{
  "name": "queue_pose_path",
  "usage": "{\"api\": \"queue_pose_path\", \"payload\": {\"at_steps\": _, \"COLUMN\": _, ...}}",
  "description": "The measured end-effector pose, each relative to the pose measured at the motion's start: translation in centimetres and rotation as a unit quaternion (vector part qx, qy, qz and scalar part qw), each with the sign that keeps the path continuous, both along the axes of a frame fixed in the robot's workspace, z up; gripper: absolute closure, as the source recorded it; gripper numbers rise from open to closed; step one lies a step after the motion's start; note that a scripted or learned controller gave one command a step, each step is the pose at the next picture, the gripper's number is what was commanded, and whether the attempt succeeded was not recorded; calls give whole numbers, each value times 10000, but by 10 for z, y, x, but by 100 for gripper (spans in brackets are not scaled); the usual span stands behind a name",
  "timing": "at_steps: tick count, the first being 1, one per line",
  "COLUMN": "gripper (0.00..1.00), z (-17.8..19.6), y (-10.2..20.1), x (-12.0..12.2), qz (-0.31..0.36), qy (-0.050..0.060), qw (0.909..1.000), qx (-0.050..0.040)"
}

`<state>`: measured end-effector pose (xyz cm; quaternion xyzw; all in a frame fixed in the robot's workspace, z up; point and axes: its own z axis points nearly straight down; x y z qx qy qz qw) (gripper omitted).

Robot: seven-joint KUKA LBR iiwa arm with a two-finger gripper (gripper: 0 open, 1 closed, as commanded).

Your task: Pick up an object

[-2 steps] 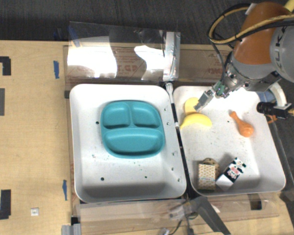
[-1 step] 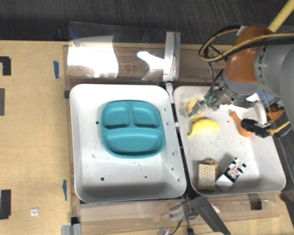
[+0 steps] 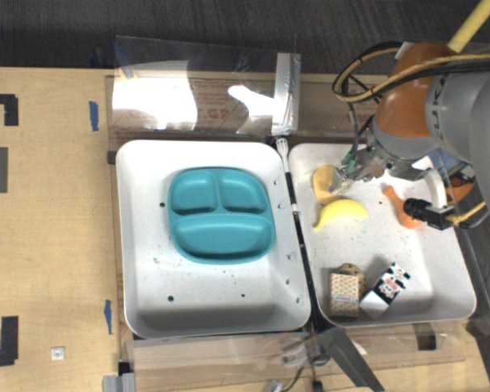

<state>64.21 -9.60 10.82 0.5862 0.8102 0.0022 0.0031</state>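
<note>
The fingers [image 3: 345,178] sit by the banana [image 3: 340,211]; I cannot tell their state. It looks light, smooth, curved; grab its middle.

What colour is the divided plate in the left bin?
The divided plate is teal, seen clearly in the camera view.

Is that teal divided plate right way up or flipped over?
Flipped over, it seems. The teal plate lies in the left bin, and its three sections bulge up like rounded pads with grooves between them, not hollows.
</note>
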Motion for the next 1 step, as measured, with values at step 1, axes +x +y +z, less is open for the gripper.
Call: {"api": "queue_pose_path", "payload": {"at_steps": 1, "gripper": 0, "z": -1, "y": 0, "x": 0, "qz": 0, "qy": 8, "qw": 10000, "qx": 0}}
